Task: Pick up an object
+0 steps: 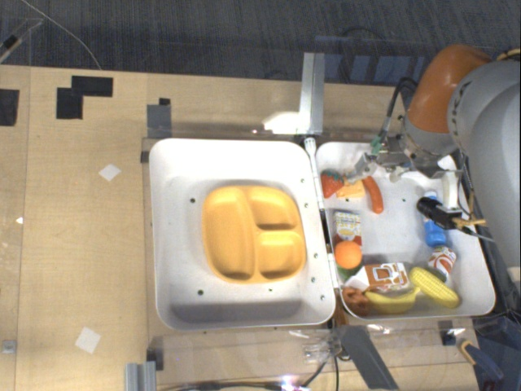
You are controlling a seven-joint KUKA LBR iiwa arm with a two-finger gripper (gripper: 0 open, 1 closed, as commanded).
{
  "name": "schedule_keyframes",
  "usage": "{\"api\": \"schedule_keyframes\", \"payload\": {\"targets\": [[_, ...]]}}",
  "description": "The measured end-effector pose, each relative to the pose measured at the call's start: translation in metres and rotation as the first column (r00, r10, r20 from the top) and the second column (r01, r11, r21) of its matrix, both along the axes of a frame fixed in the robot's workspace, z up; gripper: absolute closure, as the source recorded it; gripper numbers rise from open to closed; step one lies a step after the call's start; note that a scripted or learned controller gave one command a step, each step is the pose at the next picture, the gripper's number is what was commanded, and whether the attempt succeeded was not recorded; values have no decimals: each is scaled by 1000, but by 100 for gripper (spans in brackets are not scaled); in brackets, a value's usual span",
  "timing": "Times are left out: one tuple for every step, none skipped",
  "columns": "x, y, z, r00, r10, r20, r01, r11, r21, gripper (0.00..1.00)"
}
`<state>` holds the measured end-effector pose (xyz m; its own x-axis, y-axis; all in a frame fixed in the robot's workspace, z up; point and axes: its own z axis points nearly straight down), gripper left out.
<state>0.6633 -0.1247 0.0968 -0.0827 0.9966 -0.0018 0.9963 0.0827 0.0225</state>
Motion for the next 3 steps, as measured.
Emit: {"api": "schedule_keyframes", "payload": {"targets": [[5,1,17,1000,9,16,-9,1000,-4,100],[4,-4,1,999,44,3,-44,999,-5,100],[-36,61,94,995,-103,-8,103,995,3,100]]}}
